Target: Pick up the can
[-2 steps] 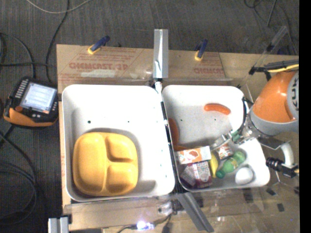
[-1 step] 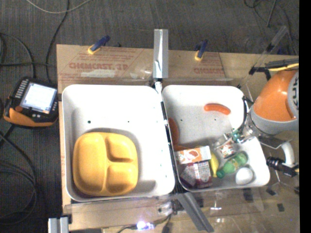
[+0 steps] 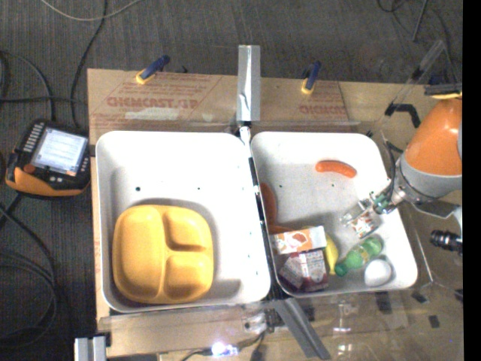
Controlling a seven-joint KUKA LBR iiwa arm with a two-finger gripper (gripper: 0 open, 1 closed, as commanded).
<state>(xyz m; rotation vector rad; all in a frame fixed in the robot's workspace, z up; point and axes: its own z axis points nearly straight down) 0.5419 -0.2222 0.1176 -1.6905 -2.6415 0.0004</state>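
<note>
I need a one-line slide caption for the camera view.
KUKA arm's end effector reaches into the right bin above cluttered items; a yellow divided tray sits in the left bin.

- two white bins: left bin point(image 3: 105, 201) and right bin point(image 3: 301, 145), side by side
- one yellow divided tray point(image 3: 164, 253), sitting in the left bin
- one orange sausage-looking thing point(image 3: 336, 168), far side of the right bin
- one reddish-brown long thing point(image 3: 268, 199) against the right bin's left wall, can't tell what it is
- one orange-and-white carton point(image 3: 297, 241), near end of the right bin
- one dark red packet point(image 3: 304, 269) just beside the carton
- one green bottle point(image 3: 359, 254) near the right bin's near right corner
- one white round thing point(image 3: 377, 271) next to the bottle
- two blue-and-yellow clamps on the far edge: left clamp point(image 3: 152, 69), right clamp point(image 3: 310, 77)
- one handheld pendant point(image 3: 51, 159) with a screen, off to the left
</note>
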